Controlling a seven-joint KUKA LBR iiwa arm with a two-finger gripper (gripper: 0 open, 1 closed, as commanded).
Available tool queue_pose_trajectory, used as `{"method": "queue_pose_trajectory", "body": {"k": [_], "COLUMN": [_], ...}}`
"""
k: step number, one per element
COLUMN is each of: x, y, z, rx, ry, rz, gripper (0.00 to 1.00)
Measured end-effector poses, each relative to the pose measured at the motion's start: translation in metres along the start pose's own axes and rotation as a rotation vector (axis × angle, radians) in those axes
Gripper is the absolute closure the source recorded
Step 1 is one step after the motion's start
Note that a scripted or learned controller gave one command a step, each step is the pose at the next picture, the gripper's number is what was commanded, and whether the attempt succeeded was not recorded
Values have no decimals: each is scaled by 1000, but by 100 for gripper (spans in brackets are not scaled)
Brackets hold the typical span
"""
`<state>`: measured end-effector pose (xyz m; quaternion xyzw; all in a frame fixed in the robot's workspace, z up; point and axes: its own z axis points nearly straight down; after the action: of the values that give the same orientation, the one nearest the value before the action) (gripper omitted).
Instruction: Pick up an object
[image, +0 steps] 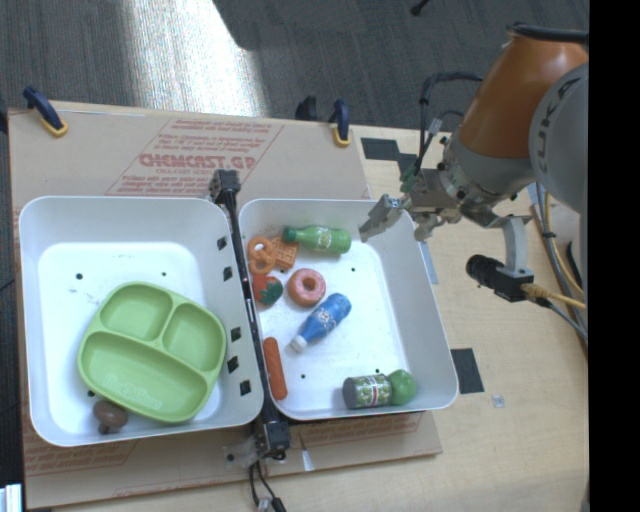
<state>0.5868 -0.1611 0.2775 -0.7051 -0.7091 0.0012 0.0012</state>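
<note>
My gripper (400, 222) hangs over the far right corner of the right bin (420, 310), open, with nothing between its fingers. In that bin lie a green bottle (318, 238) near the far wall, an orange pretzel-shaped toy (270, 254), a pink donut (306, 287), a small red and green piece (268, 291), a blue bottle (324, 321), an orange stick (274, 368) along the left wall, and a dark-labelled green bottle (380, 390) at the front right. The green bottle near the far wall is the closest thing to the gripper, a little to its left.
The left bin (40, 230) holds a light green divided plate (152, 350) and a small brown lump (110, 416) in its front left corner. Black clips (226, 185) join the bins along the middle wall. Cardboard (200, 150) lies behind them.
</note>
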Motion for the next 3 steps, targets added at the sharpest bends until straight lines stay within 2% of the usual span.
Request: {"method": "queue_pose_trajectory", "body": {"k": [1, 2, 3], "x": [32, 50, 50], "y": [-20, -42, -41], "z": [135, 187, 176], "rx": [3, 1, 1], "ry": [1, 0, -2], "rz": [0, 1, -4], "gripper": [0, 0, 100]}}
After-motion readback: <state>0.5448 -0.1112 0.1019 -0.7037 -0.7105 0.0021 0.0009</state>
